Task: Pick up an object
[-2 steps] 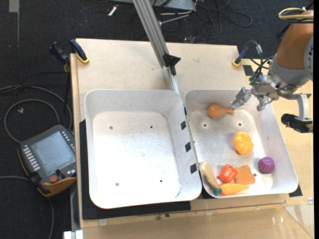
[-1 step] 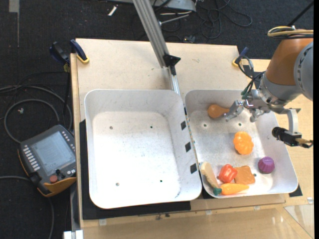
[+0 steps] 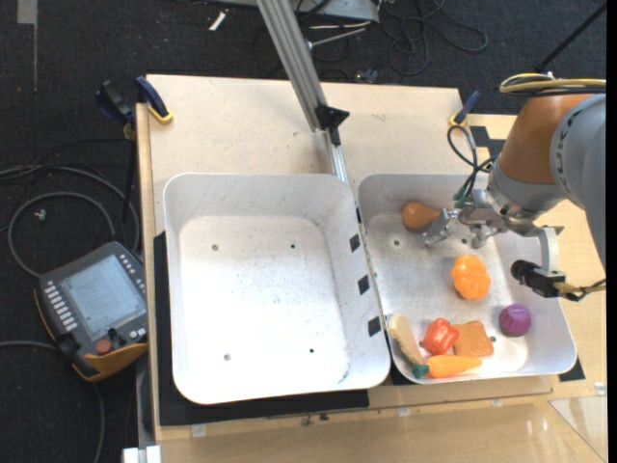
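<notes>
White bins (image 3: 260,287): two; orange (image 3: 470,278): one

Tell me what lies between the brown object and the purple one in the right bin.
The orange fruit sits between the brown object and the purple one, seen in the camera view.

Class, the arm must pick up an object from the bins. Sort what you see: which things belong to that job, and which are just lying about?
Belongs to the job:
pincer
brown pear
orange fruit
purple piece
red pepper
carrot
right bin

Lying about:
left bin
handheld control pendant
floor cables
</notes>
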Robot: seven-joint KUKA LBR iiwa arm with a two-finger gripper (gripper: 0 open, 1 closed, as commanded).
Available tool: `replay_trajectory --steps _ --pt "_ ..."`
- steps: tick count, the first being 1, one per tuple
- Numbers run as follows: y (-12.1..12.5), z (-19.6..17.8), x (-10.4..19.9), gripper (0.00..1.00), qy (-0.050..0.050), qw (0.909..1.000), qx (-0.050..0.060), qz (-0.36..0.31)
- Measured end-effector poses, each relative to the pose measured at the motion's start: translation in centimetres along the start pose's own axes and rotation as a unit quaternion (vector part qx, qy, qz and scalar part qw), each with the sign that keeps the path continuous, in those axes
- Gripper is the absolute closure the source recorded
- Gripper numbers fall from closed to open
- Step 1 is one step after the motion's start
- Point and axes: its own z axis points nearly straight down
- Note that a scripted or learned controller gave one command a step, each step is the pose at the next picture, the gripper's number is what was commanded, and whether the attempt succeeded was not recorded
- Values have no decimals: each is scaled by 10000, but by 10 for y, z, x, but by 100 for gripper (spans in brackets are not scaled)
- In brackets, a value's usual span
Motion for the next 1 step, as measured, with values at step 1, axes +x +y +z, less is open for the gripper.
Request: replay_trajectory --steps 1 --pt "2 -14 0 100 -8 10000 -35 0"
